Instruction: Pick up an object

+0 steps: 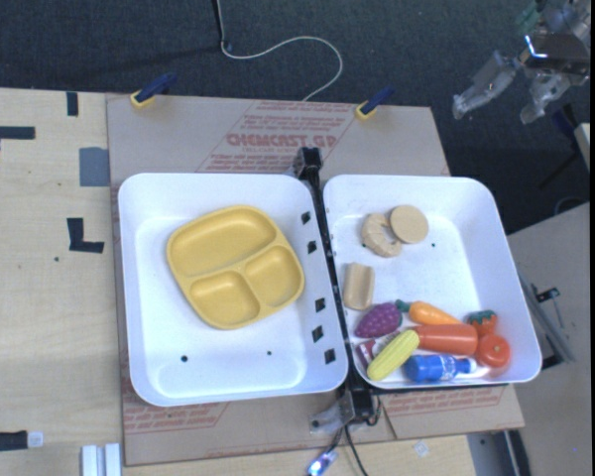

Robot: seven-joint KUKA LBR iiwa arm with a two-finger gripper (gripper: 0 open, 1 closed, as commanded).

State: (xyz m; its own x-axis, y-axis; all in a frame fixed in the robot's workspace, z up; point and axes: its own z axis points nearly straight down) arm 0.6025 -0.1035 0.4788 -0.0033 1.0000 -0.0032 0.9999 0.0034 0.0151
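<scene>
End effector (pixel 506 87), metallic, hangs off the bins; you can't tell its grip. Glossy plastic corn (pixel 393 354), ridged.

Tool (pixel 506 92) blurred; arm cut off top right.

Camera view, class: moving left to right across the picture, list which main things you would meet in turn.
Yellow divided plate → tan block → purple grapes → carrot → tomato → gripper, up at the far right.

Toy foods are lying in the right bin (pixel 496 228): two round cookies (pixel 395 230), purple grapes (pixel 380 318), yellow corn (pixel 393 354), a carrot (pixel 432 314), a tomato (pixel 493 351).
</scene>
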